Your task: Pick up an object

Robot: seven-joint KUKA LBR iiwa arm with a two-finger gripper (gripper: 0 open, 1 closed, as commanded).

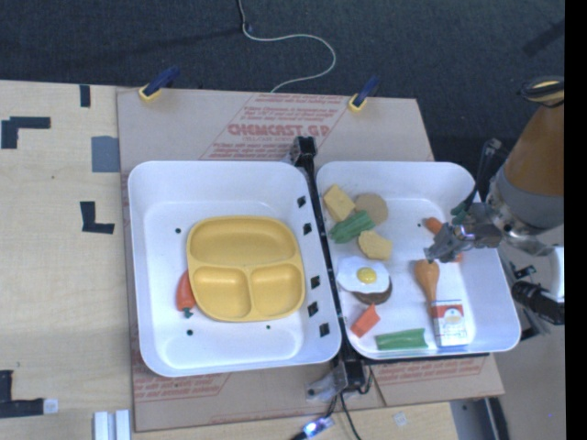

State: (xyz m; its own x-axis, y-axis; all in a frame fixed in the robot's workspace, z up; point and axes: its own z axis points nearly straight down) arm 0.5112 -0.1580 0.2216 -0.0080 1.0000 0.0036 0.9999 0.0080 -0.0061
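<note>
Toy foods, about ten, crowd the right bin (477, 183), including one fried egg (365, 276), one carrot (427, 278) and one carton (449, 324). End effector (444, 245) hovers above the carrot. Left bin (151, 200) holds one yellow tray (246, 267).

A robot arm (537, 168) is seen: a broad orange band, a grey ring beneath it, then a dark pincer (447, 244) built of small black parts, with black cabling alongside.
</note>
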